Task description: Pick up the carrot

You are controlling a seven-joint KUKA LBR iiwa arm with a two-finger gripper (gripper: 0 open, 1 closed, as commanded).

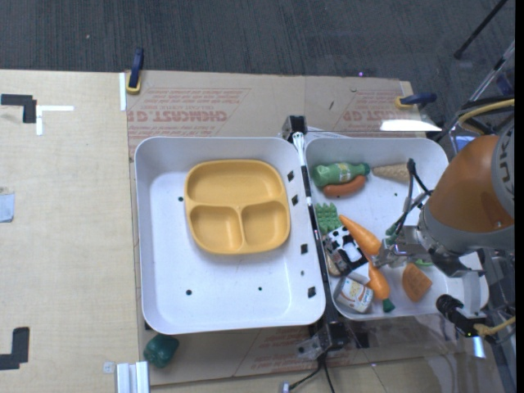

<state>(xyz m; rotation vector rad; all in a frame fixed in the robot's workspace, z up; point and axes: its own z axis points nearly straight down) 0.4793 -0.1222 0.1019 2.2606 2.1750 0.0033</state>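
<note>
An orange carrot (pixel 361 234) lies at a slant in the middle of the right bin (pixel 426 142). A second, shorter carrot (pixel 378 284) with a green tip lies just below it, near the bin's front wall. My gripper (pixel 394 250) hangs low in the right bin, right beside the lower end of the upper carrot and just above the shorter one. The arm's orange band (pixel 475 188) and grey wrist cover the bin's right part. Whether the gripper touches either carrot is not clear.
The right bin also holds a green bottle (pixel 339 172), a sausage (pixel 344 188), a bread stick (pixel 390 171), a green leafy piece (pixel 327 217), a black-and-white item (pixel 345 246), a jar (pixel 356 294) and an orange chunk (pixel 416 283). A yellow divided plate (pixel 237 205) sits in the left bin (pixel 164 285).
</note>
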